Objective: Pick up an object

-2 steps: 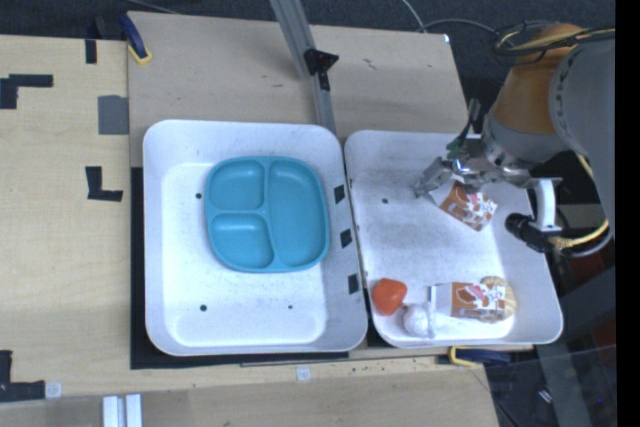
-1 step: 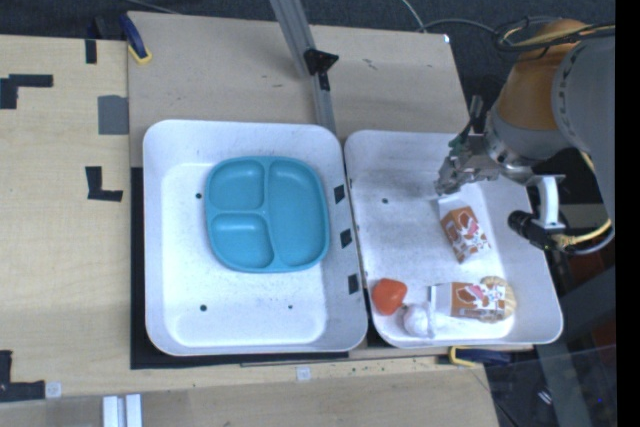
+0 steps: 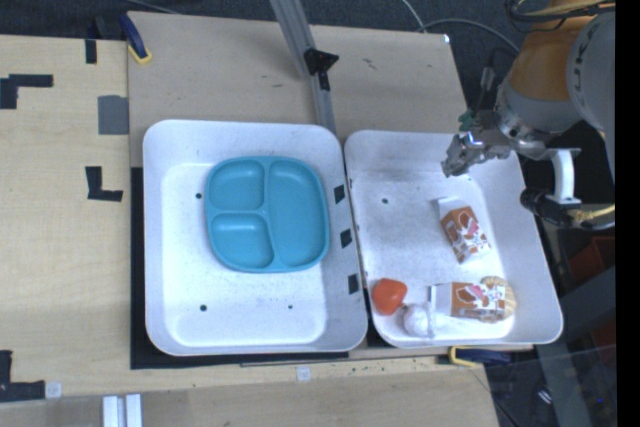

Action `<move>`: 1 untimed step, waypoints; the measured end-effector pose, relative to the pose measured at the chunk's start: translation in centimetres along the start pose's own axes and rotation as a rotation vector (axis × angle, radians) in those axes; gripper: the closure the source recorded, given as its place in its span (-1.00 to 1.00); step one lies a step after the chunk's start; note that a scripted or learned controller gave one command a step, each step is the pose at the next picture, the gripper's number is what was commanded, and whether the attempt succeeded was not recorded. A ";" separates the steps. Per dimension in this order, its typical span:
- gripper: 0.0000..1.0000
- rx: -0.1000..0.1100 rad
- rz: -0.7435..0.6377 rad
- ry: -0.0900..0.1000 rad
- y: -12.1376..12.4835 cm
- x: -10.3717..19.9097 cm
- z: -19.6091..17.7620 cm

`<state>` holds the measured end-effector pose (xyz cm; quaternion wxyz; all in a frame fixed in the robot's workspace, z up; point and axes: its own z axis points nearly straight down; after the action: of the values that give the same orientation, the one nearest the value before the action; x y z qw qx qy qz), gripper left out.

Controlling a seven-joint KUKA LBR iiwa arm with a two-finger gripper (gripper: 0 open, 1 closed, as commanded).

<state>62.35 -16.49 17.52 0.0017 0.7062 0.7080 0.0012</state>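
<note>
- gripper [image 3: 462, 155] over right bin [image 3: 400, 215], upper edge; open/closed state: can't tell, too small
- snack packet [image 3: 464, 232] just below it, apart
- 2nd packet [image 3: 482, 299], orange ball [image 3: 389, 294] at bin's near edge
- blue tray [image 3: 268, 214] in left bin [image 3: 175, 245]

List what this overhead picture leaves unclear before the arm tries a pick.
- Tool: small and dark in the camera view; finger state unreadable.
- Small printed snack packet and the larger printed packet: label print too small to read.
- Whitish round object beside the orange-red ball: blurred, identity unclear.
- Grey arm: cut off by the right edge.
</note>
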 end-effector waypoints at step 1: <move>1.00 0.000 0.001 0.000 0.1 0.0 -4.6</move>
<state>62.45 -16.46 22.08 0.0016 0.7065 0.7077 0.0010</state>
